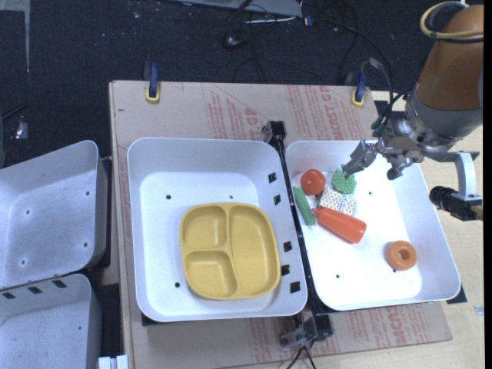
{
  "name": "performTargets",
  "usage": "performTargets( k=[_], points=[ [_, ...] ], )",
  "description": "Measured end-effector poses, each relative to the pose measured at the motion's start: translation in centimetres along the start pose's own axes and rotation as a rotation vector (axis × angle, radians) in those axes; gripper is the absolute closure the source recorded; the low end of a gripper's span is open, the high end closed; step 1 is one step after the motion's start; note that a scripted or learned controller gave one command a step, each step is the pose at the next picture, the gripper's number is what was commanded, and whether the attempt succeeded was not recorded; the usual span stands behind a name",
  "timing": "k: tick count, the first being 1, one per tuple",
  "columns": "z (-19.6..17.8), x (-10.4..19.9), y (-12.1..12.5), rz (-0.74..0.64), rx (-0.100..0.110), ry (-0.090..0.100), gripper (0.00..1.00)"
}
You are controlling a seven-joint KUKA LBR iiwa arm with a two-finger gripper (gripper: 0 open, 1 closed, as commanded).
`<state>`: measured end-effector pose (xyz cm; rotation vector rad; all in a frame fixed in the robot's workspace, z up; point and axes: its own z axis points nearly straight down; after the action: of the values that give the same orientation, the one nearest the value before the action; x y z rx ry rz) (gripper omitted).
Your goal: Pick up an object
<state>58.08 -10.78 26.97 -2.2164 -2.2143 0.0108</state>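
Your end effector (378,160) hangs over the far edge of the right bin (430,229), its two dark fingers spread wide with nothing between them. Just below and to the left of it sits a small green knobbly piece (344,181), the nearest thing to take; it rests against a pale speckled block (338,201). If you go for the green piece, come straight down and centre the fingers on it, because its neighbours crowd it: a round red tomato-like ball (312,181) further left, and a slim green pod (303,205) lying along the bin's left wall. A smooth, tapered orange carrot (340,224) lies slantwise below the block; grip it across its thick middle, not the tip. The easiest pick is probably the orange ring (400,255), a doughnut shape well apart from the rest, lower down. All look like hard, glossy toy plastic, likely slippery. Beyond, the left bin (154,206) holds a yellow divided tray (230,250) on the bench (207,110).
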Motion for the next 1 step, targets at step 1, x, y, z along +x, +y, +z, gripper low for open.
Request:
performTargets(
  k=[1],
  points=[
    [-0.57,0.02,0.18,-0.002,-0.010,-0.001,0.00]
  ],
)
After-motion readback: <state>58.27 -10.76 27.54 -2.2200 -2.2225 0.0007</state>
